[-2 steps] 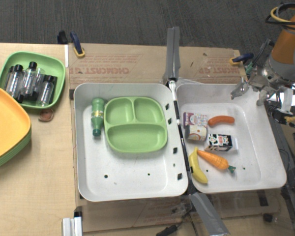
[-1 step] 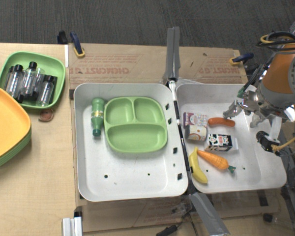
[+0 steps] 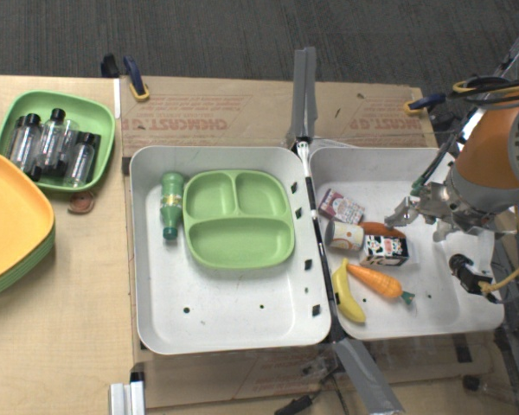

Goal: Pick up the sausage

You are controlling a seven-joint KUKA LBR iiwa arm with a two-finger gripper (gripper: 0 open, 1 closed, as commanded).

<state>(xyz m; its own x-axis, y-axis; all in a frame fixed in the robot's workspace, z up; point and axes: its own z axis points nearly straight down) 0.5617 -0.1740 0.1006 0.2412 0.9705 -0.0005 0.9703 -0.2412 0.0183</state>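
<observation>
The sausage [image 3: 381, 229] is a short red-brown piece lying in the right bin [image 3: 467, 314], tucked behind a small cow-patterned milk carton [image 3: 385, 248]. My gripper [image 3: 404, 213] hangs just above and to the right of the sausage's right end, its tips pointing left towards it. The fingers stand apart and nothing is between them. The grey arm with its orange band [image 3: 493, 158] comes in from the right edge.
Around the sausage lie a pink carton [image 3: 341, 207], a white cylinder [image 3: 346, 234], a carrot [image 3: 377, 281] and a banana [image 3: 347, 294]. The left bin [image 3: 233, 309] holds a green divided plate [image 3: 239, 217] and a green bottle [image 3: 170, 203].
</observation>
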